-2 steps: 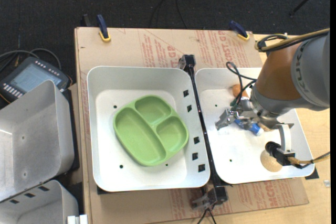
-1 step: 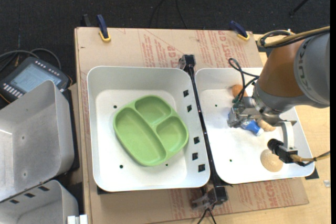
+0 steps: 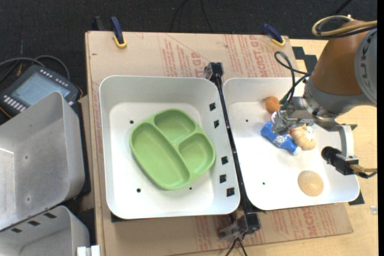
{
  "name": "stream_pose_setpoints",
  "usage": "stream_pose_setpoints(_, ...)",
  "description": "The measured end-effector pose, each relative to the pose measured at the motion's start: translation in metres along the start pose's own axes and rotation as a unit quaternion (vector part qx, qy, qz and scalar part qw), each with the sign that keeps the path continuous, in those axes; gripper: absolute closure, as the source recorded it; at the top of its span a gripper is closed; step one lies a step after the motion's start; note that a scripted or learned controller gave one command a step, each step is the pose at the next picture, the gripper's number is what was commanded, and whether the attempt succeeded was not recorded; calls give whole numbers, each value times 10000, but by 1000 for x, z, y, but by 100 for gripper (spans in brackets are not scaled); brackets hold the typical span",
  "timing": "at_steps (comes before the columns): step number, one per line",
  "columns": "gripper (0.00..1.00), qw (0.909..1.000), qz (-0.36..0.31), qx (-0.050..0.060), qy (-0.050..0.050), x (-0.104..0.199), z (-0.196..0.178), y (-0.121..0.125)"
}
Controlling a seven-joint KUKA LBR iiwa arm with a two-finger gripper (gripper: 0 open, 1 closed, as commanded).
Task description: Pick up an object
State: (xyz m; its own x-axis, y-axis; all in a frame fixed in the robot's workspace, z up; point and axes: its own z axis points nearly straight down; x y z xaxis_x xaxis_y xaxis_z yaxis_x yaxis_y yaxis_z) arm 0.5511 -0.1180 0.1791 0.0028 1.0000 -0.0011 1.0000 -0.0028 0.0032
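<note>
The gripper [image 3: 287, 124] is low in the right bin [image 3: 252, 195], over a blue packet [image 3: 275, 134] beside a potato-like lump [image 3: 305, 139]; whether it grips cannot be told; nothing looks lifted; picking remains.

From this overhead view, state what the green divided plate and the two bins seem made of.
Green divided plate: likely moulded plastic, matte with a soft sheen, one even colour, rounded compartment ridges. Left bin and right bin: probably thin formed plastic, smooth white, rounded corners; painted metal can't be excluded.
</note>
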Motion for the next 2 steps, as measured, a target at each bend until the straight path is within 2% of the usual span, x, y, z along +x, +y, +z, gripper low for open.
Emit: stream_pose_setpoints(2,100,10000,-30,3,0,6,-86,-3)
